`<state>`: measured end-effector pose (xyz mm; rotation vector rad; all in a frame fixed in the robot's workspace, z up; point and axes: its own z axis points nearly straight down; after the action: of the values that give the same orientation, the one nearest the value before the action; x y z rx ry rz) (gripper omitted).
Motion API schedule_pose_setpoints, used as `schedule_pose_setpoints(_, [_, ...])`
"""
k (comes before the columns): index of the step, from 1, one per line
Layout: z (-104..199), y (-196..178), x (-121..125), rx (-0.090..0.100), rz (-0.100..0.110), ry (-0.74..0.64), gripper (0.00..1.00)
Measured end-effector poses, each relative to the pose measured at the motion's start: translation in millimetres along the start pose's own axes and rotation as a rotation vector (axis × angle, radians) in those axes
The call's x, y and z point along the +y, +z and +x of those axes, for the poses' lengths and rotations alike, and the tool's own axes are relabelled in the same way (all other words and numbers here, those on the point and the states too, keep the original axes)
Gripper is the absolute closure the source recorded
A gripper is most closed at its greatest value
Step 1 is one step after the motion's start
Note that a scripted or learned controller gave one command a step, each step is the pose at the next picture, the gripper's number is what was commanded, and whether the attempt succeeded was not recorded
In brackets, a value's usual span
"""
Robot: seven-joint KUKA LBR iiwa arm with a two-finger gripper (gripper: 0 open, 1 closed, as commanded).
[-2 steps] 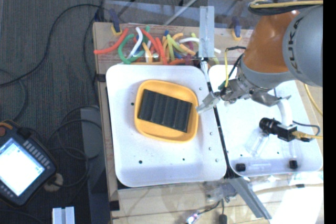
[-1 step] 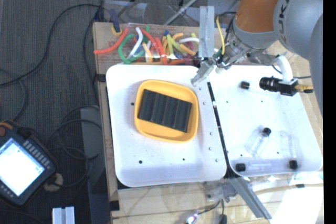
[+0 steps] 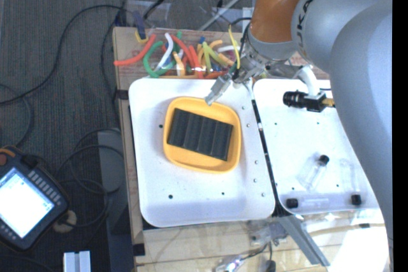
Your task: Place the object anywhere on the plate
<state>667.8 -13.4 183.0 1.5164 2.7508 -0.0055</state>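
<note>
A yellow plate (image 3: 171, 148) with rounded corners lies in the left bin (image 3: 191, 207). On it rests a dark ribbed rectangular slab (image 3: 199, 134), covering most of the plate's middle. My gripper (image 3: 215, 92) hangs just past the plate's far right corner, slanting down and to the left. Its tips are close to the plate's rim, and nothing shows between them. A small clear vial with a black cap (image 3: 315, 169) lies in the right bin (image 3: 287, 137), well away from the gripper.
A tangle of coloured cables (image 3: 178, 54) lies behind the left bin. A clear strip with black ends (image 3: 322, 202) sits along the right bin's front edge. The arm's grey body covers the right bin's far right side.
</note>
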Motion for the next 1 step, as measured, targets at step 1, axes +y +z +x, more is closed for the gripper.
schedule_pose_setpoints(1, [-7.6, -35.4, -3.7, -0.004, -0.001, -0.044, 0.0])
